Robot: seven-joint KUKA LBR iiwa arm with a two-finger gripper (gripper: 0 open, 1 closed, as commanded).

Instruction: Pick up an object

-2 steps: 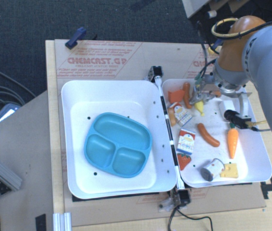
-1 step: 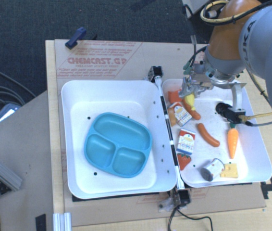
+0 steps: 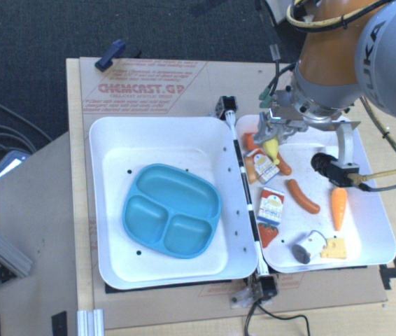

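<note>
Yellow toy food [image 3: 272, 148] sits at the back of the right bin [image 3: 376, 240], squeezed between the gripper's [image 3: 271, 135] fingers. A little carton [image 3: 262, 165] lies just beside it. The grip looks small, so the toy may slip out or bump the carton.

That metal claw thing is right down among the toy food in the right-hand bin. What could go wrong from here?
The tool sits over a tight cluster at the right bin's upper left: a yellow piece, a small carton and an orange sausage lie touching or nearly so. It may pinch two at once, or shove them aside. They also lie close to the divider between the bins, which a finger might strike.
</note>
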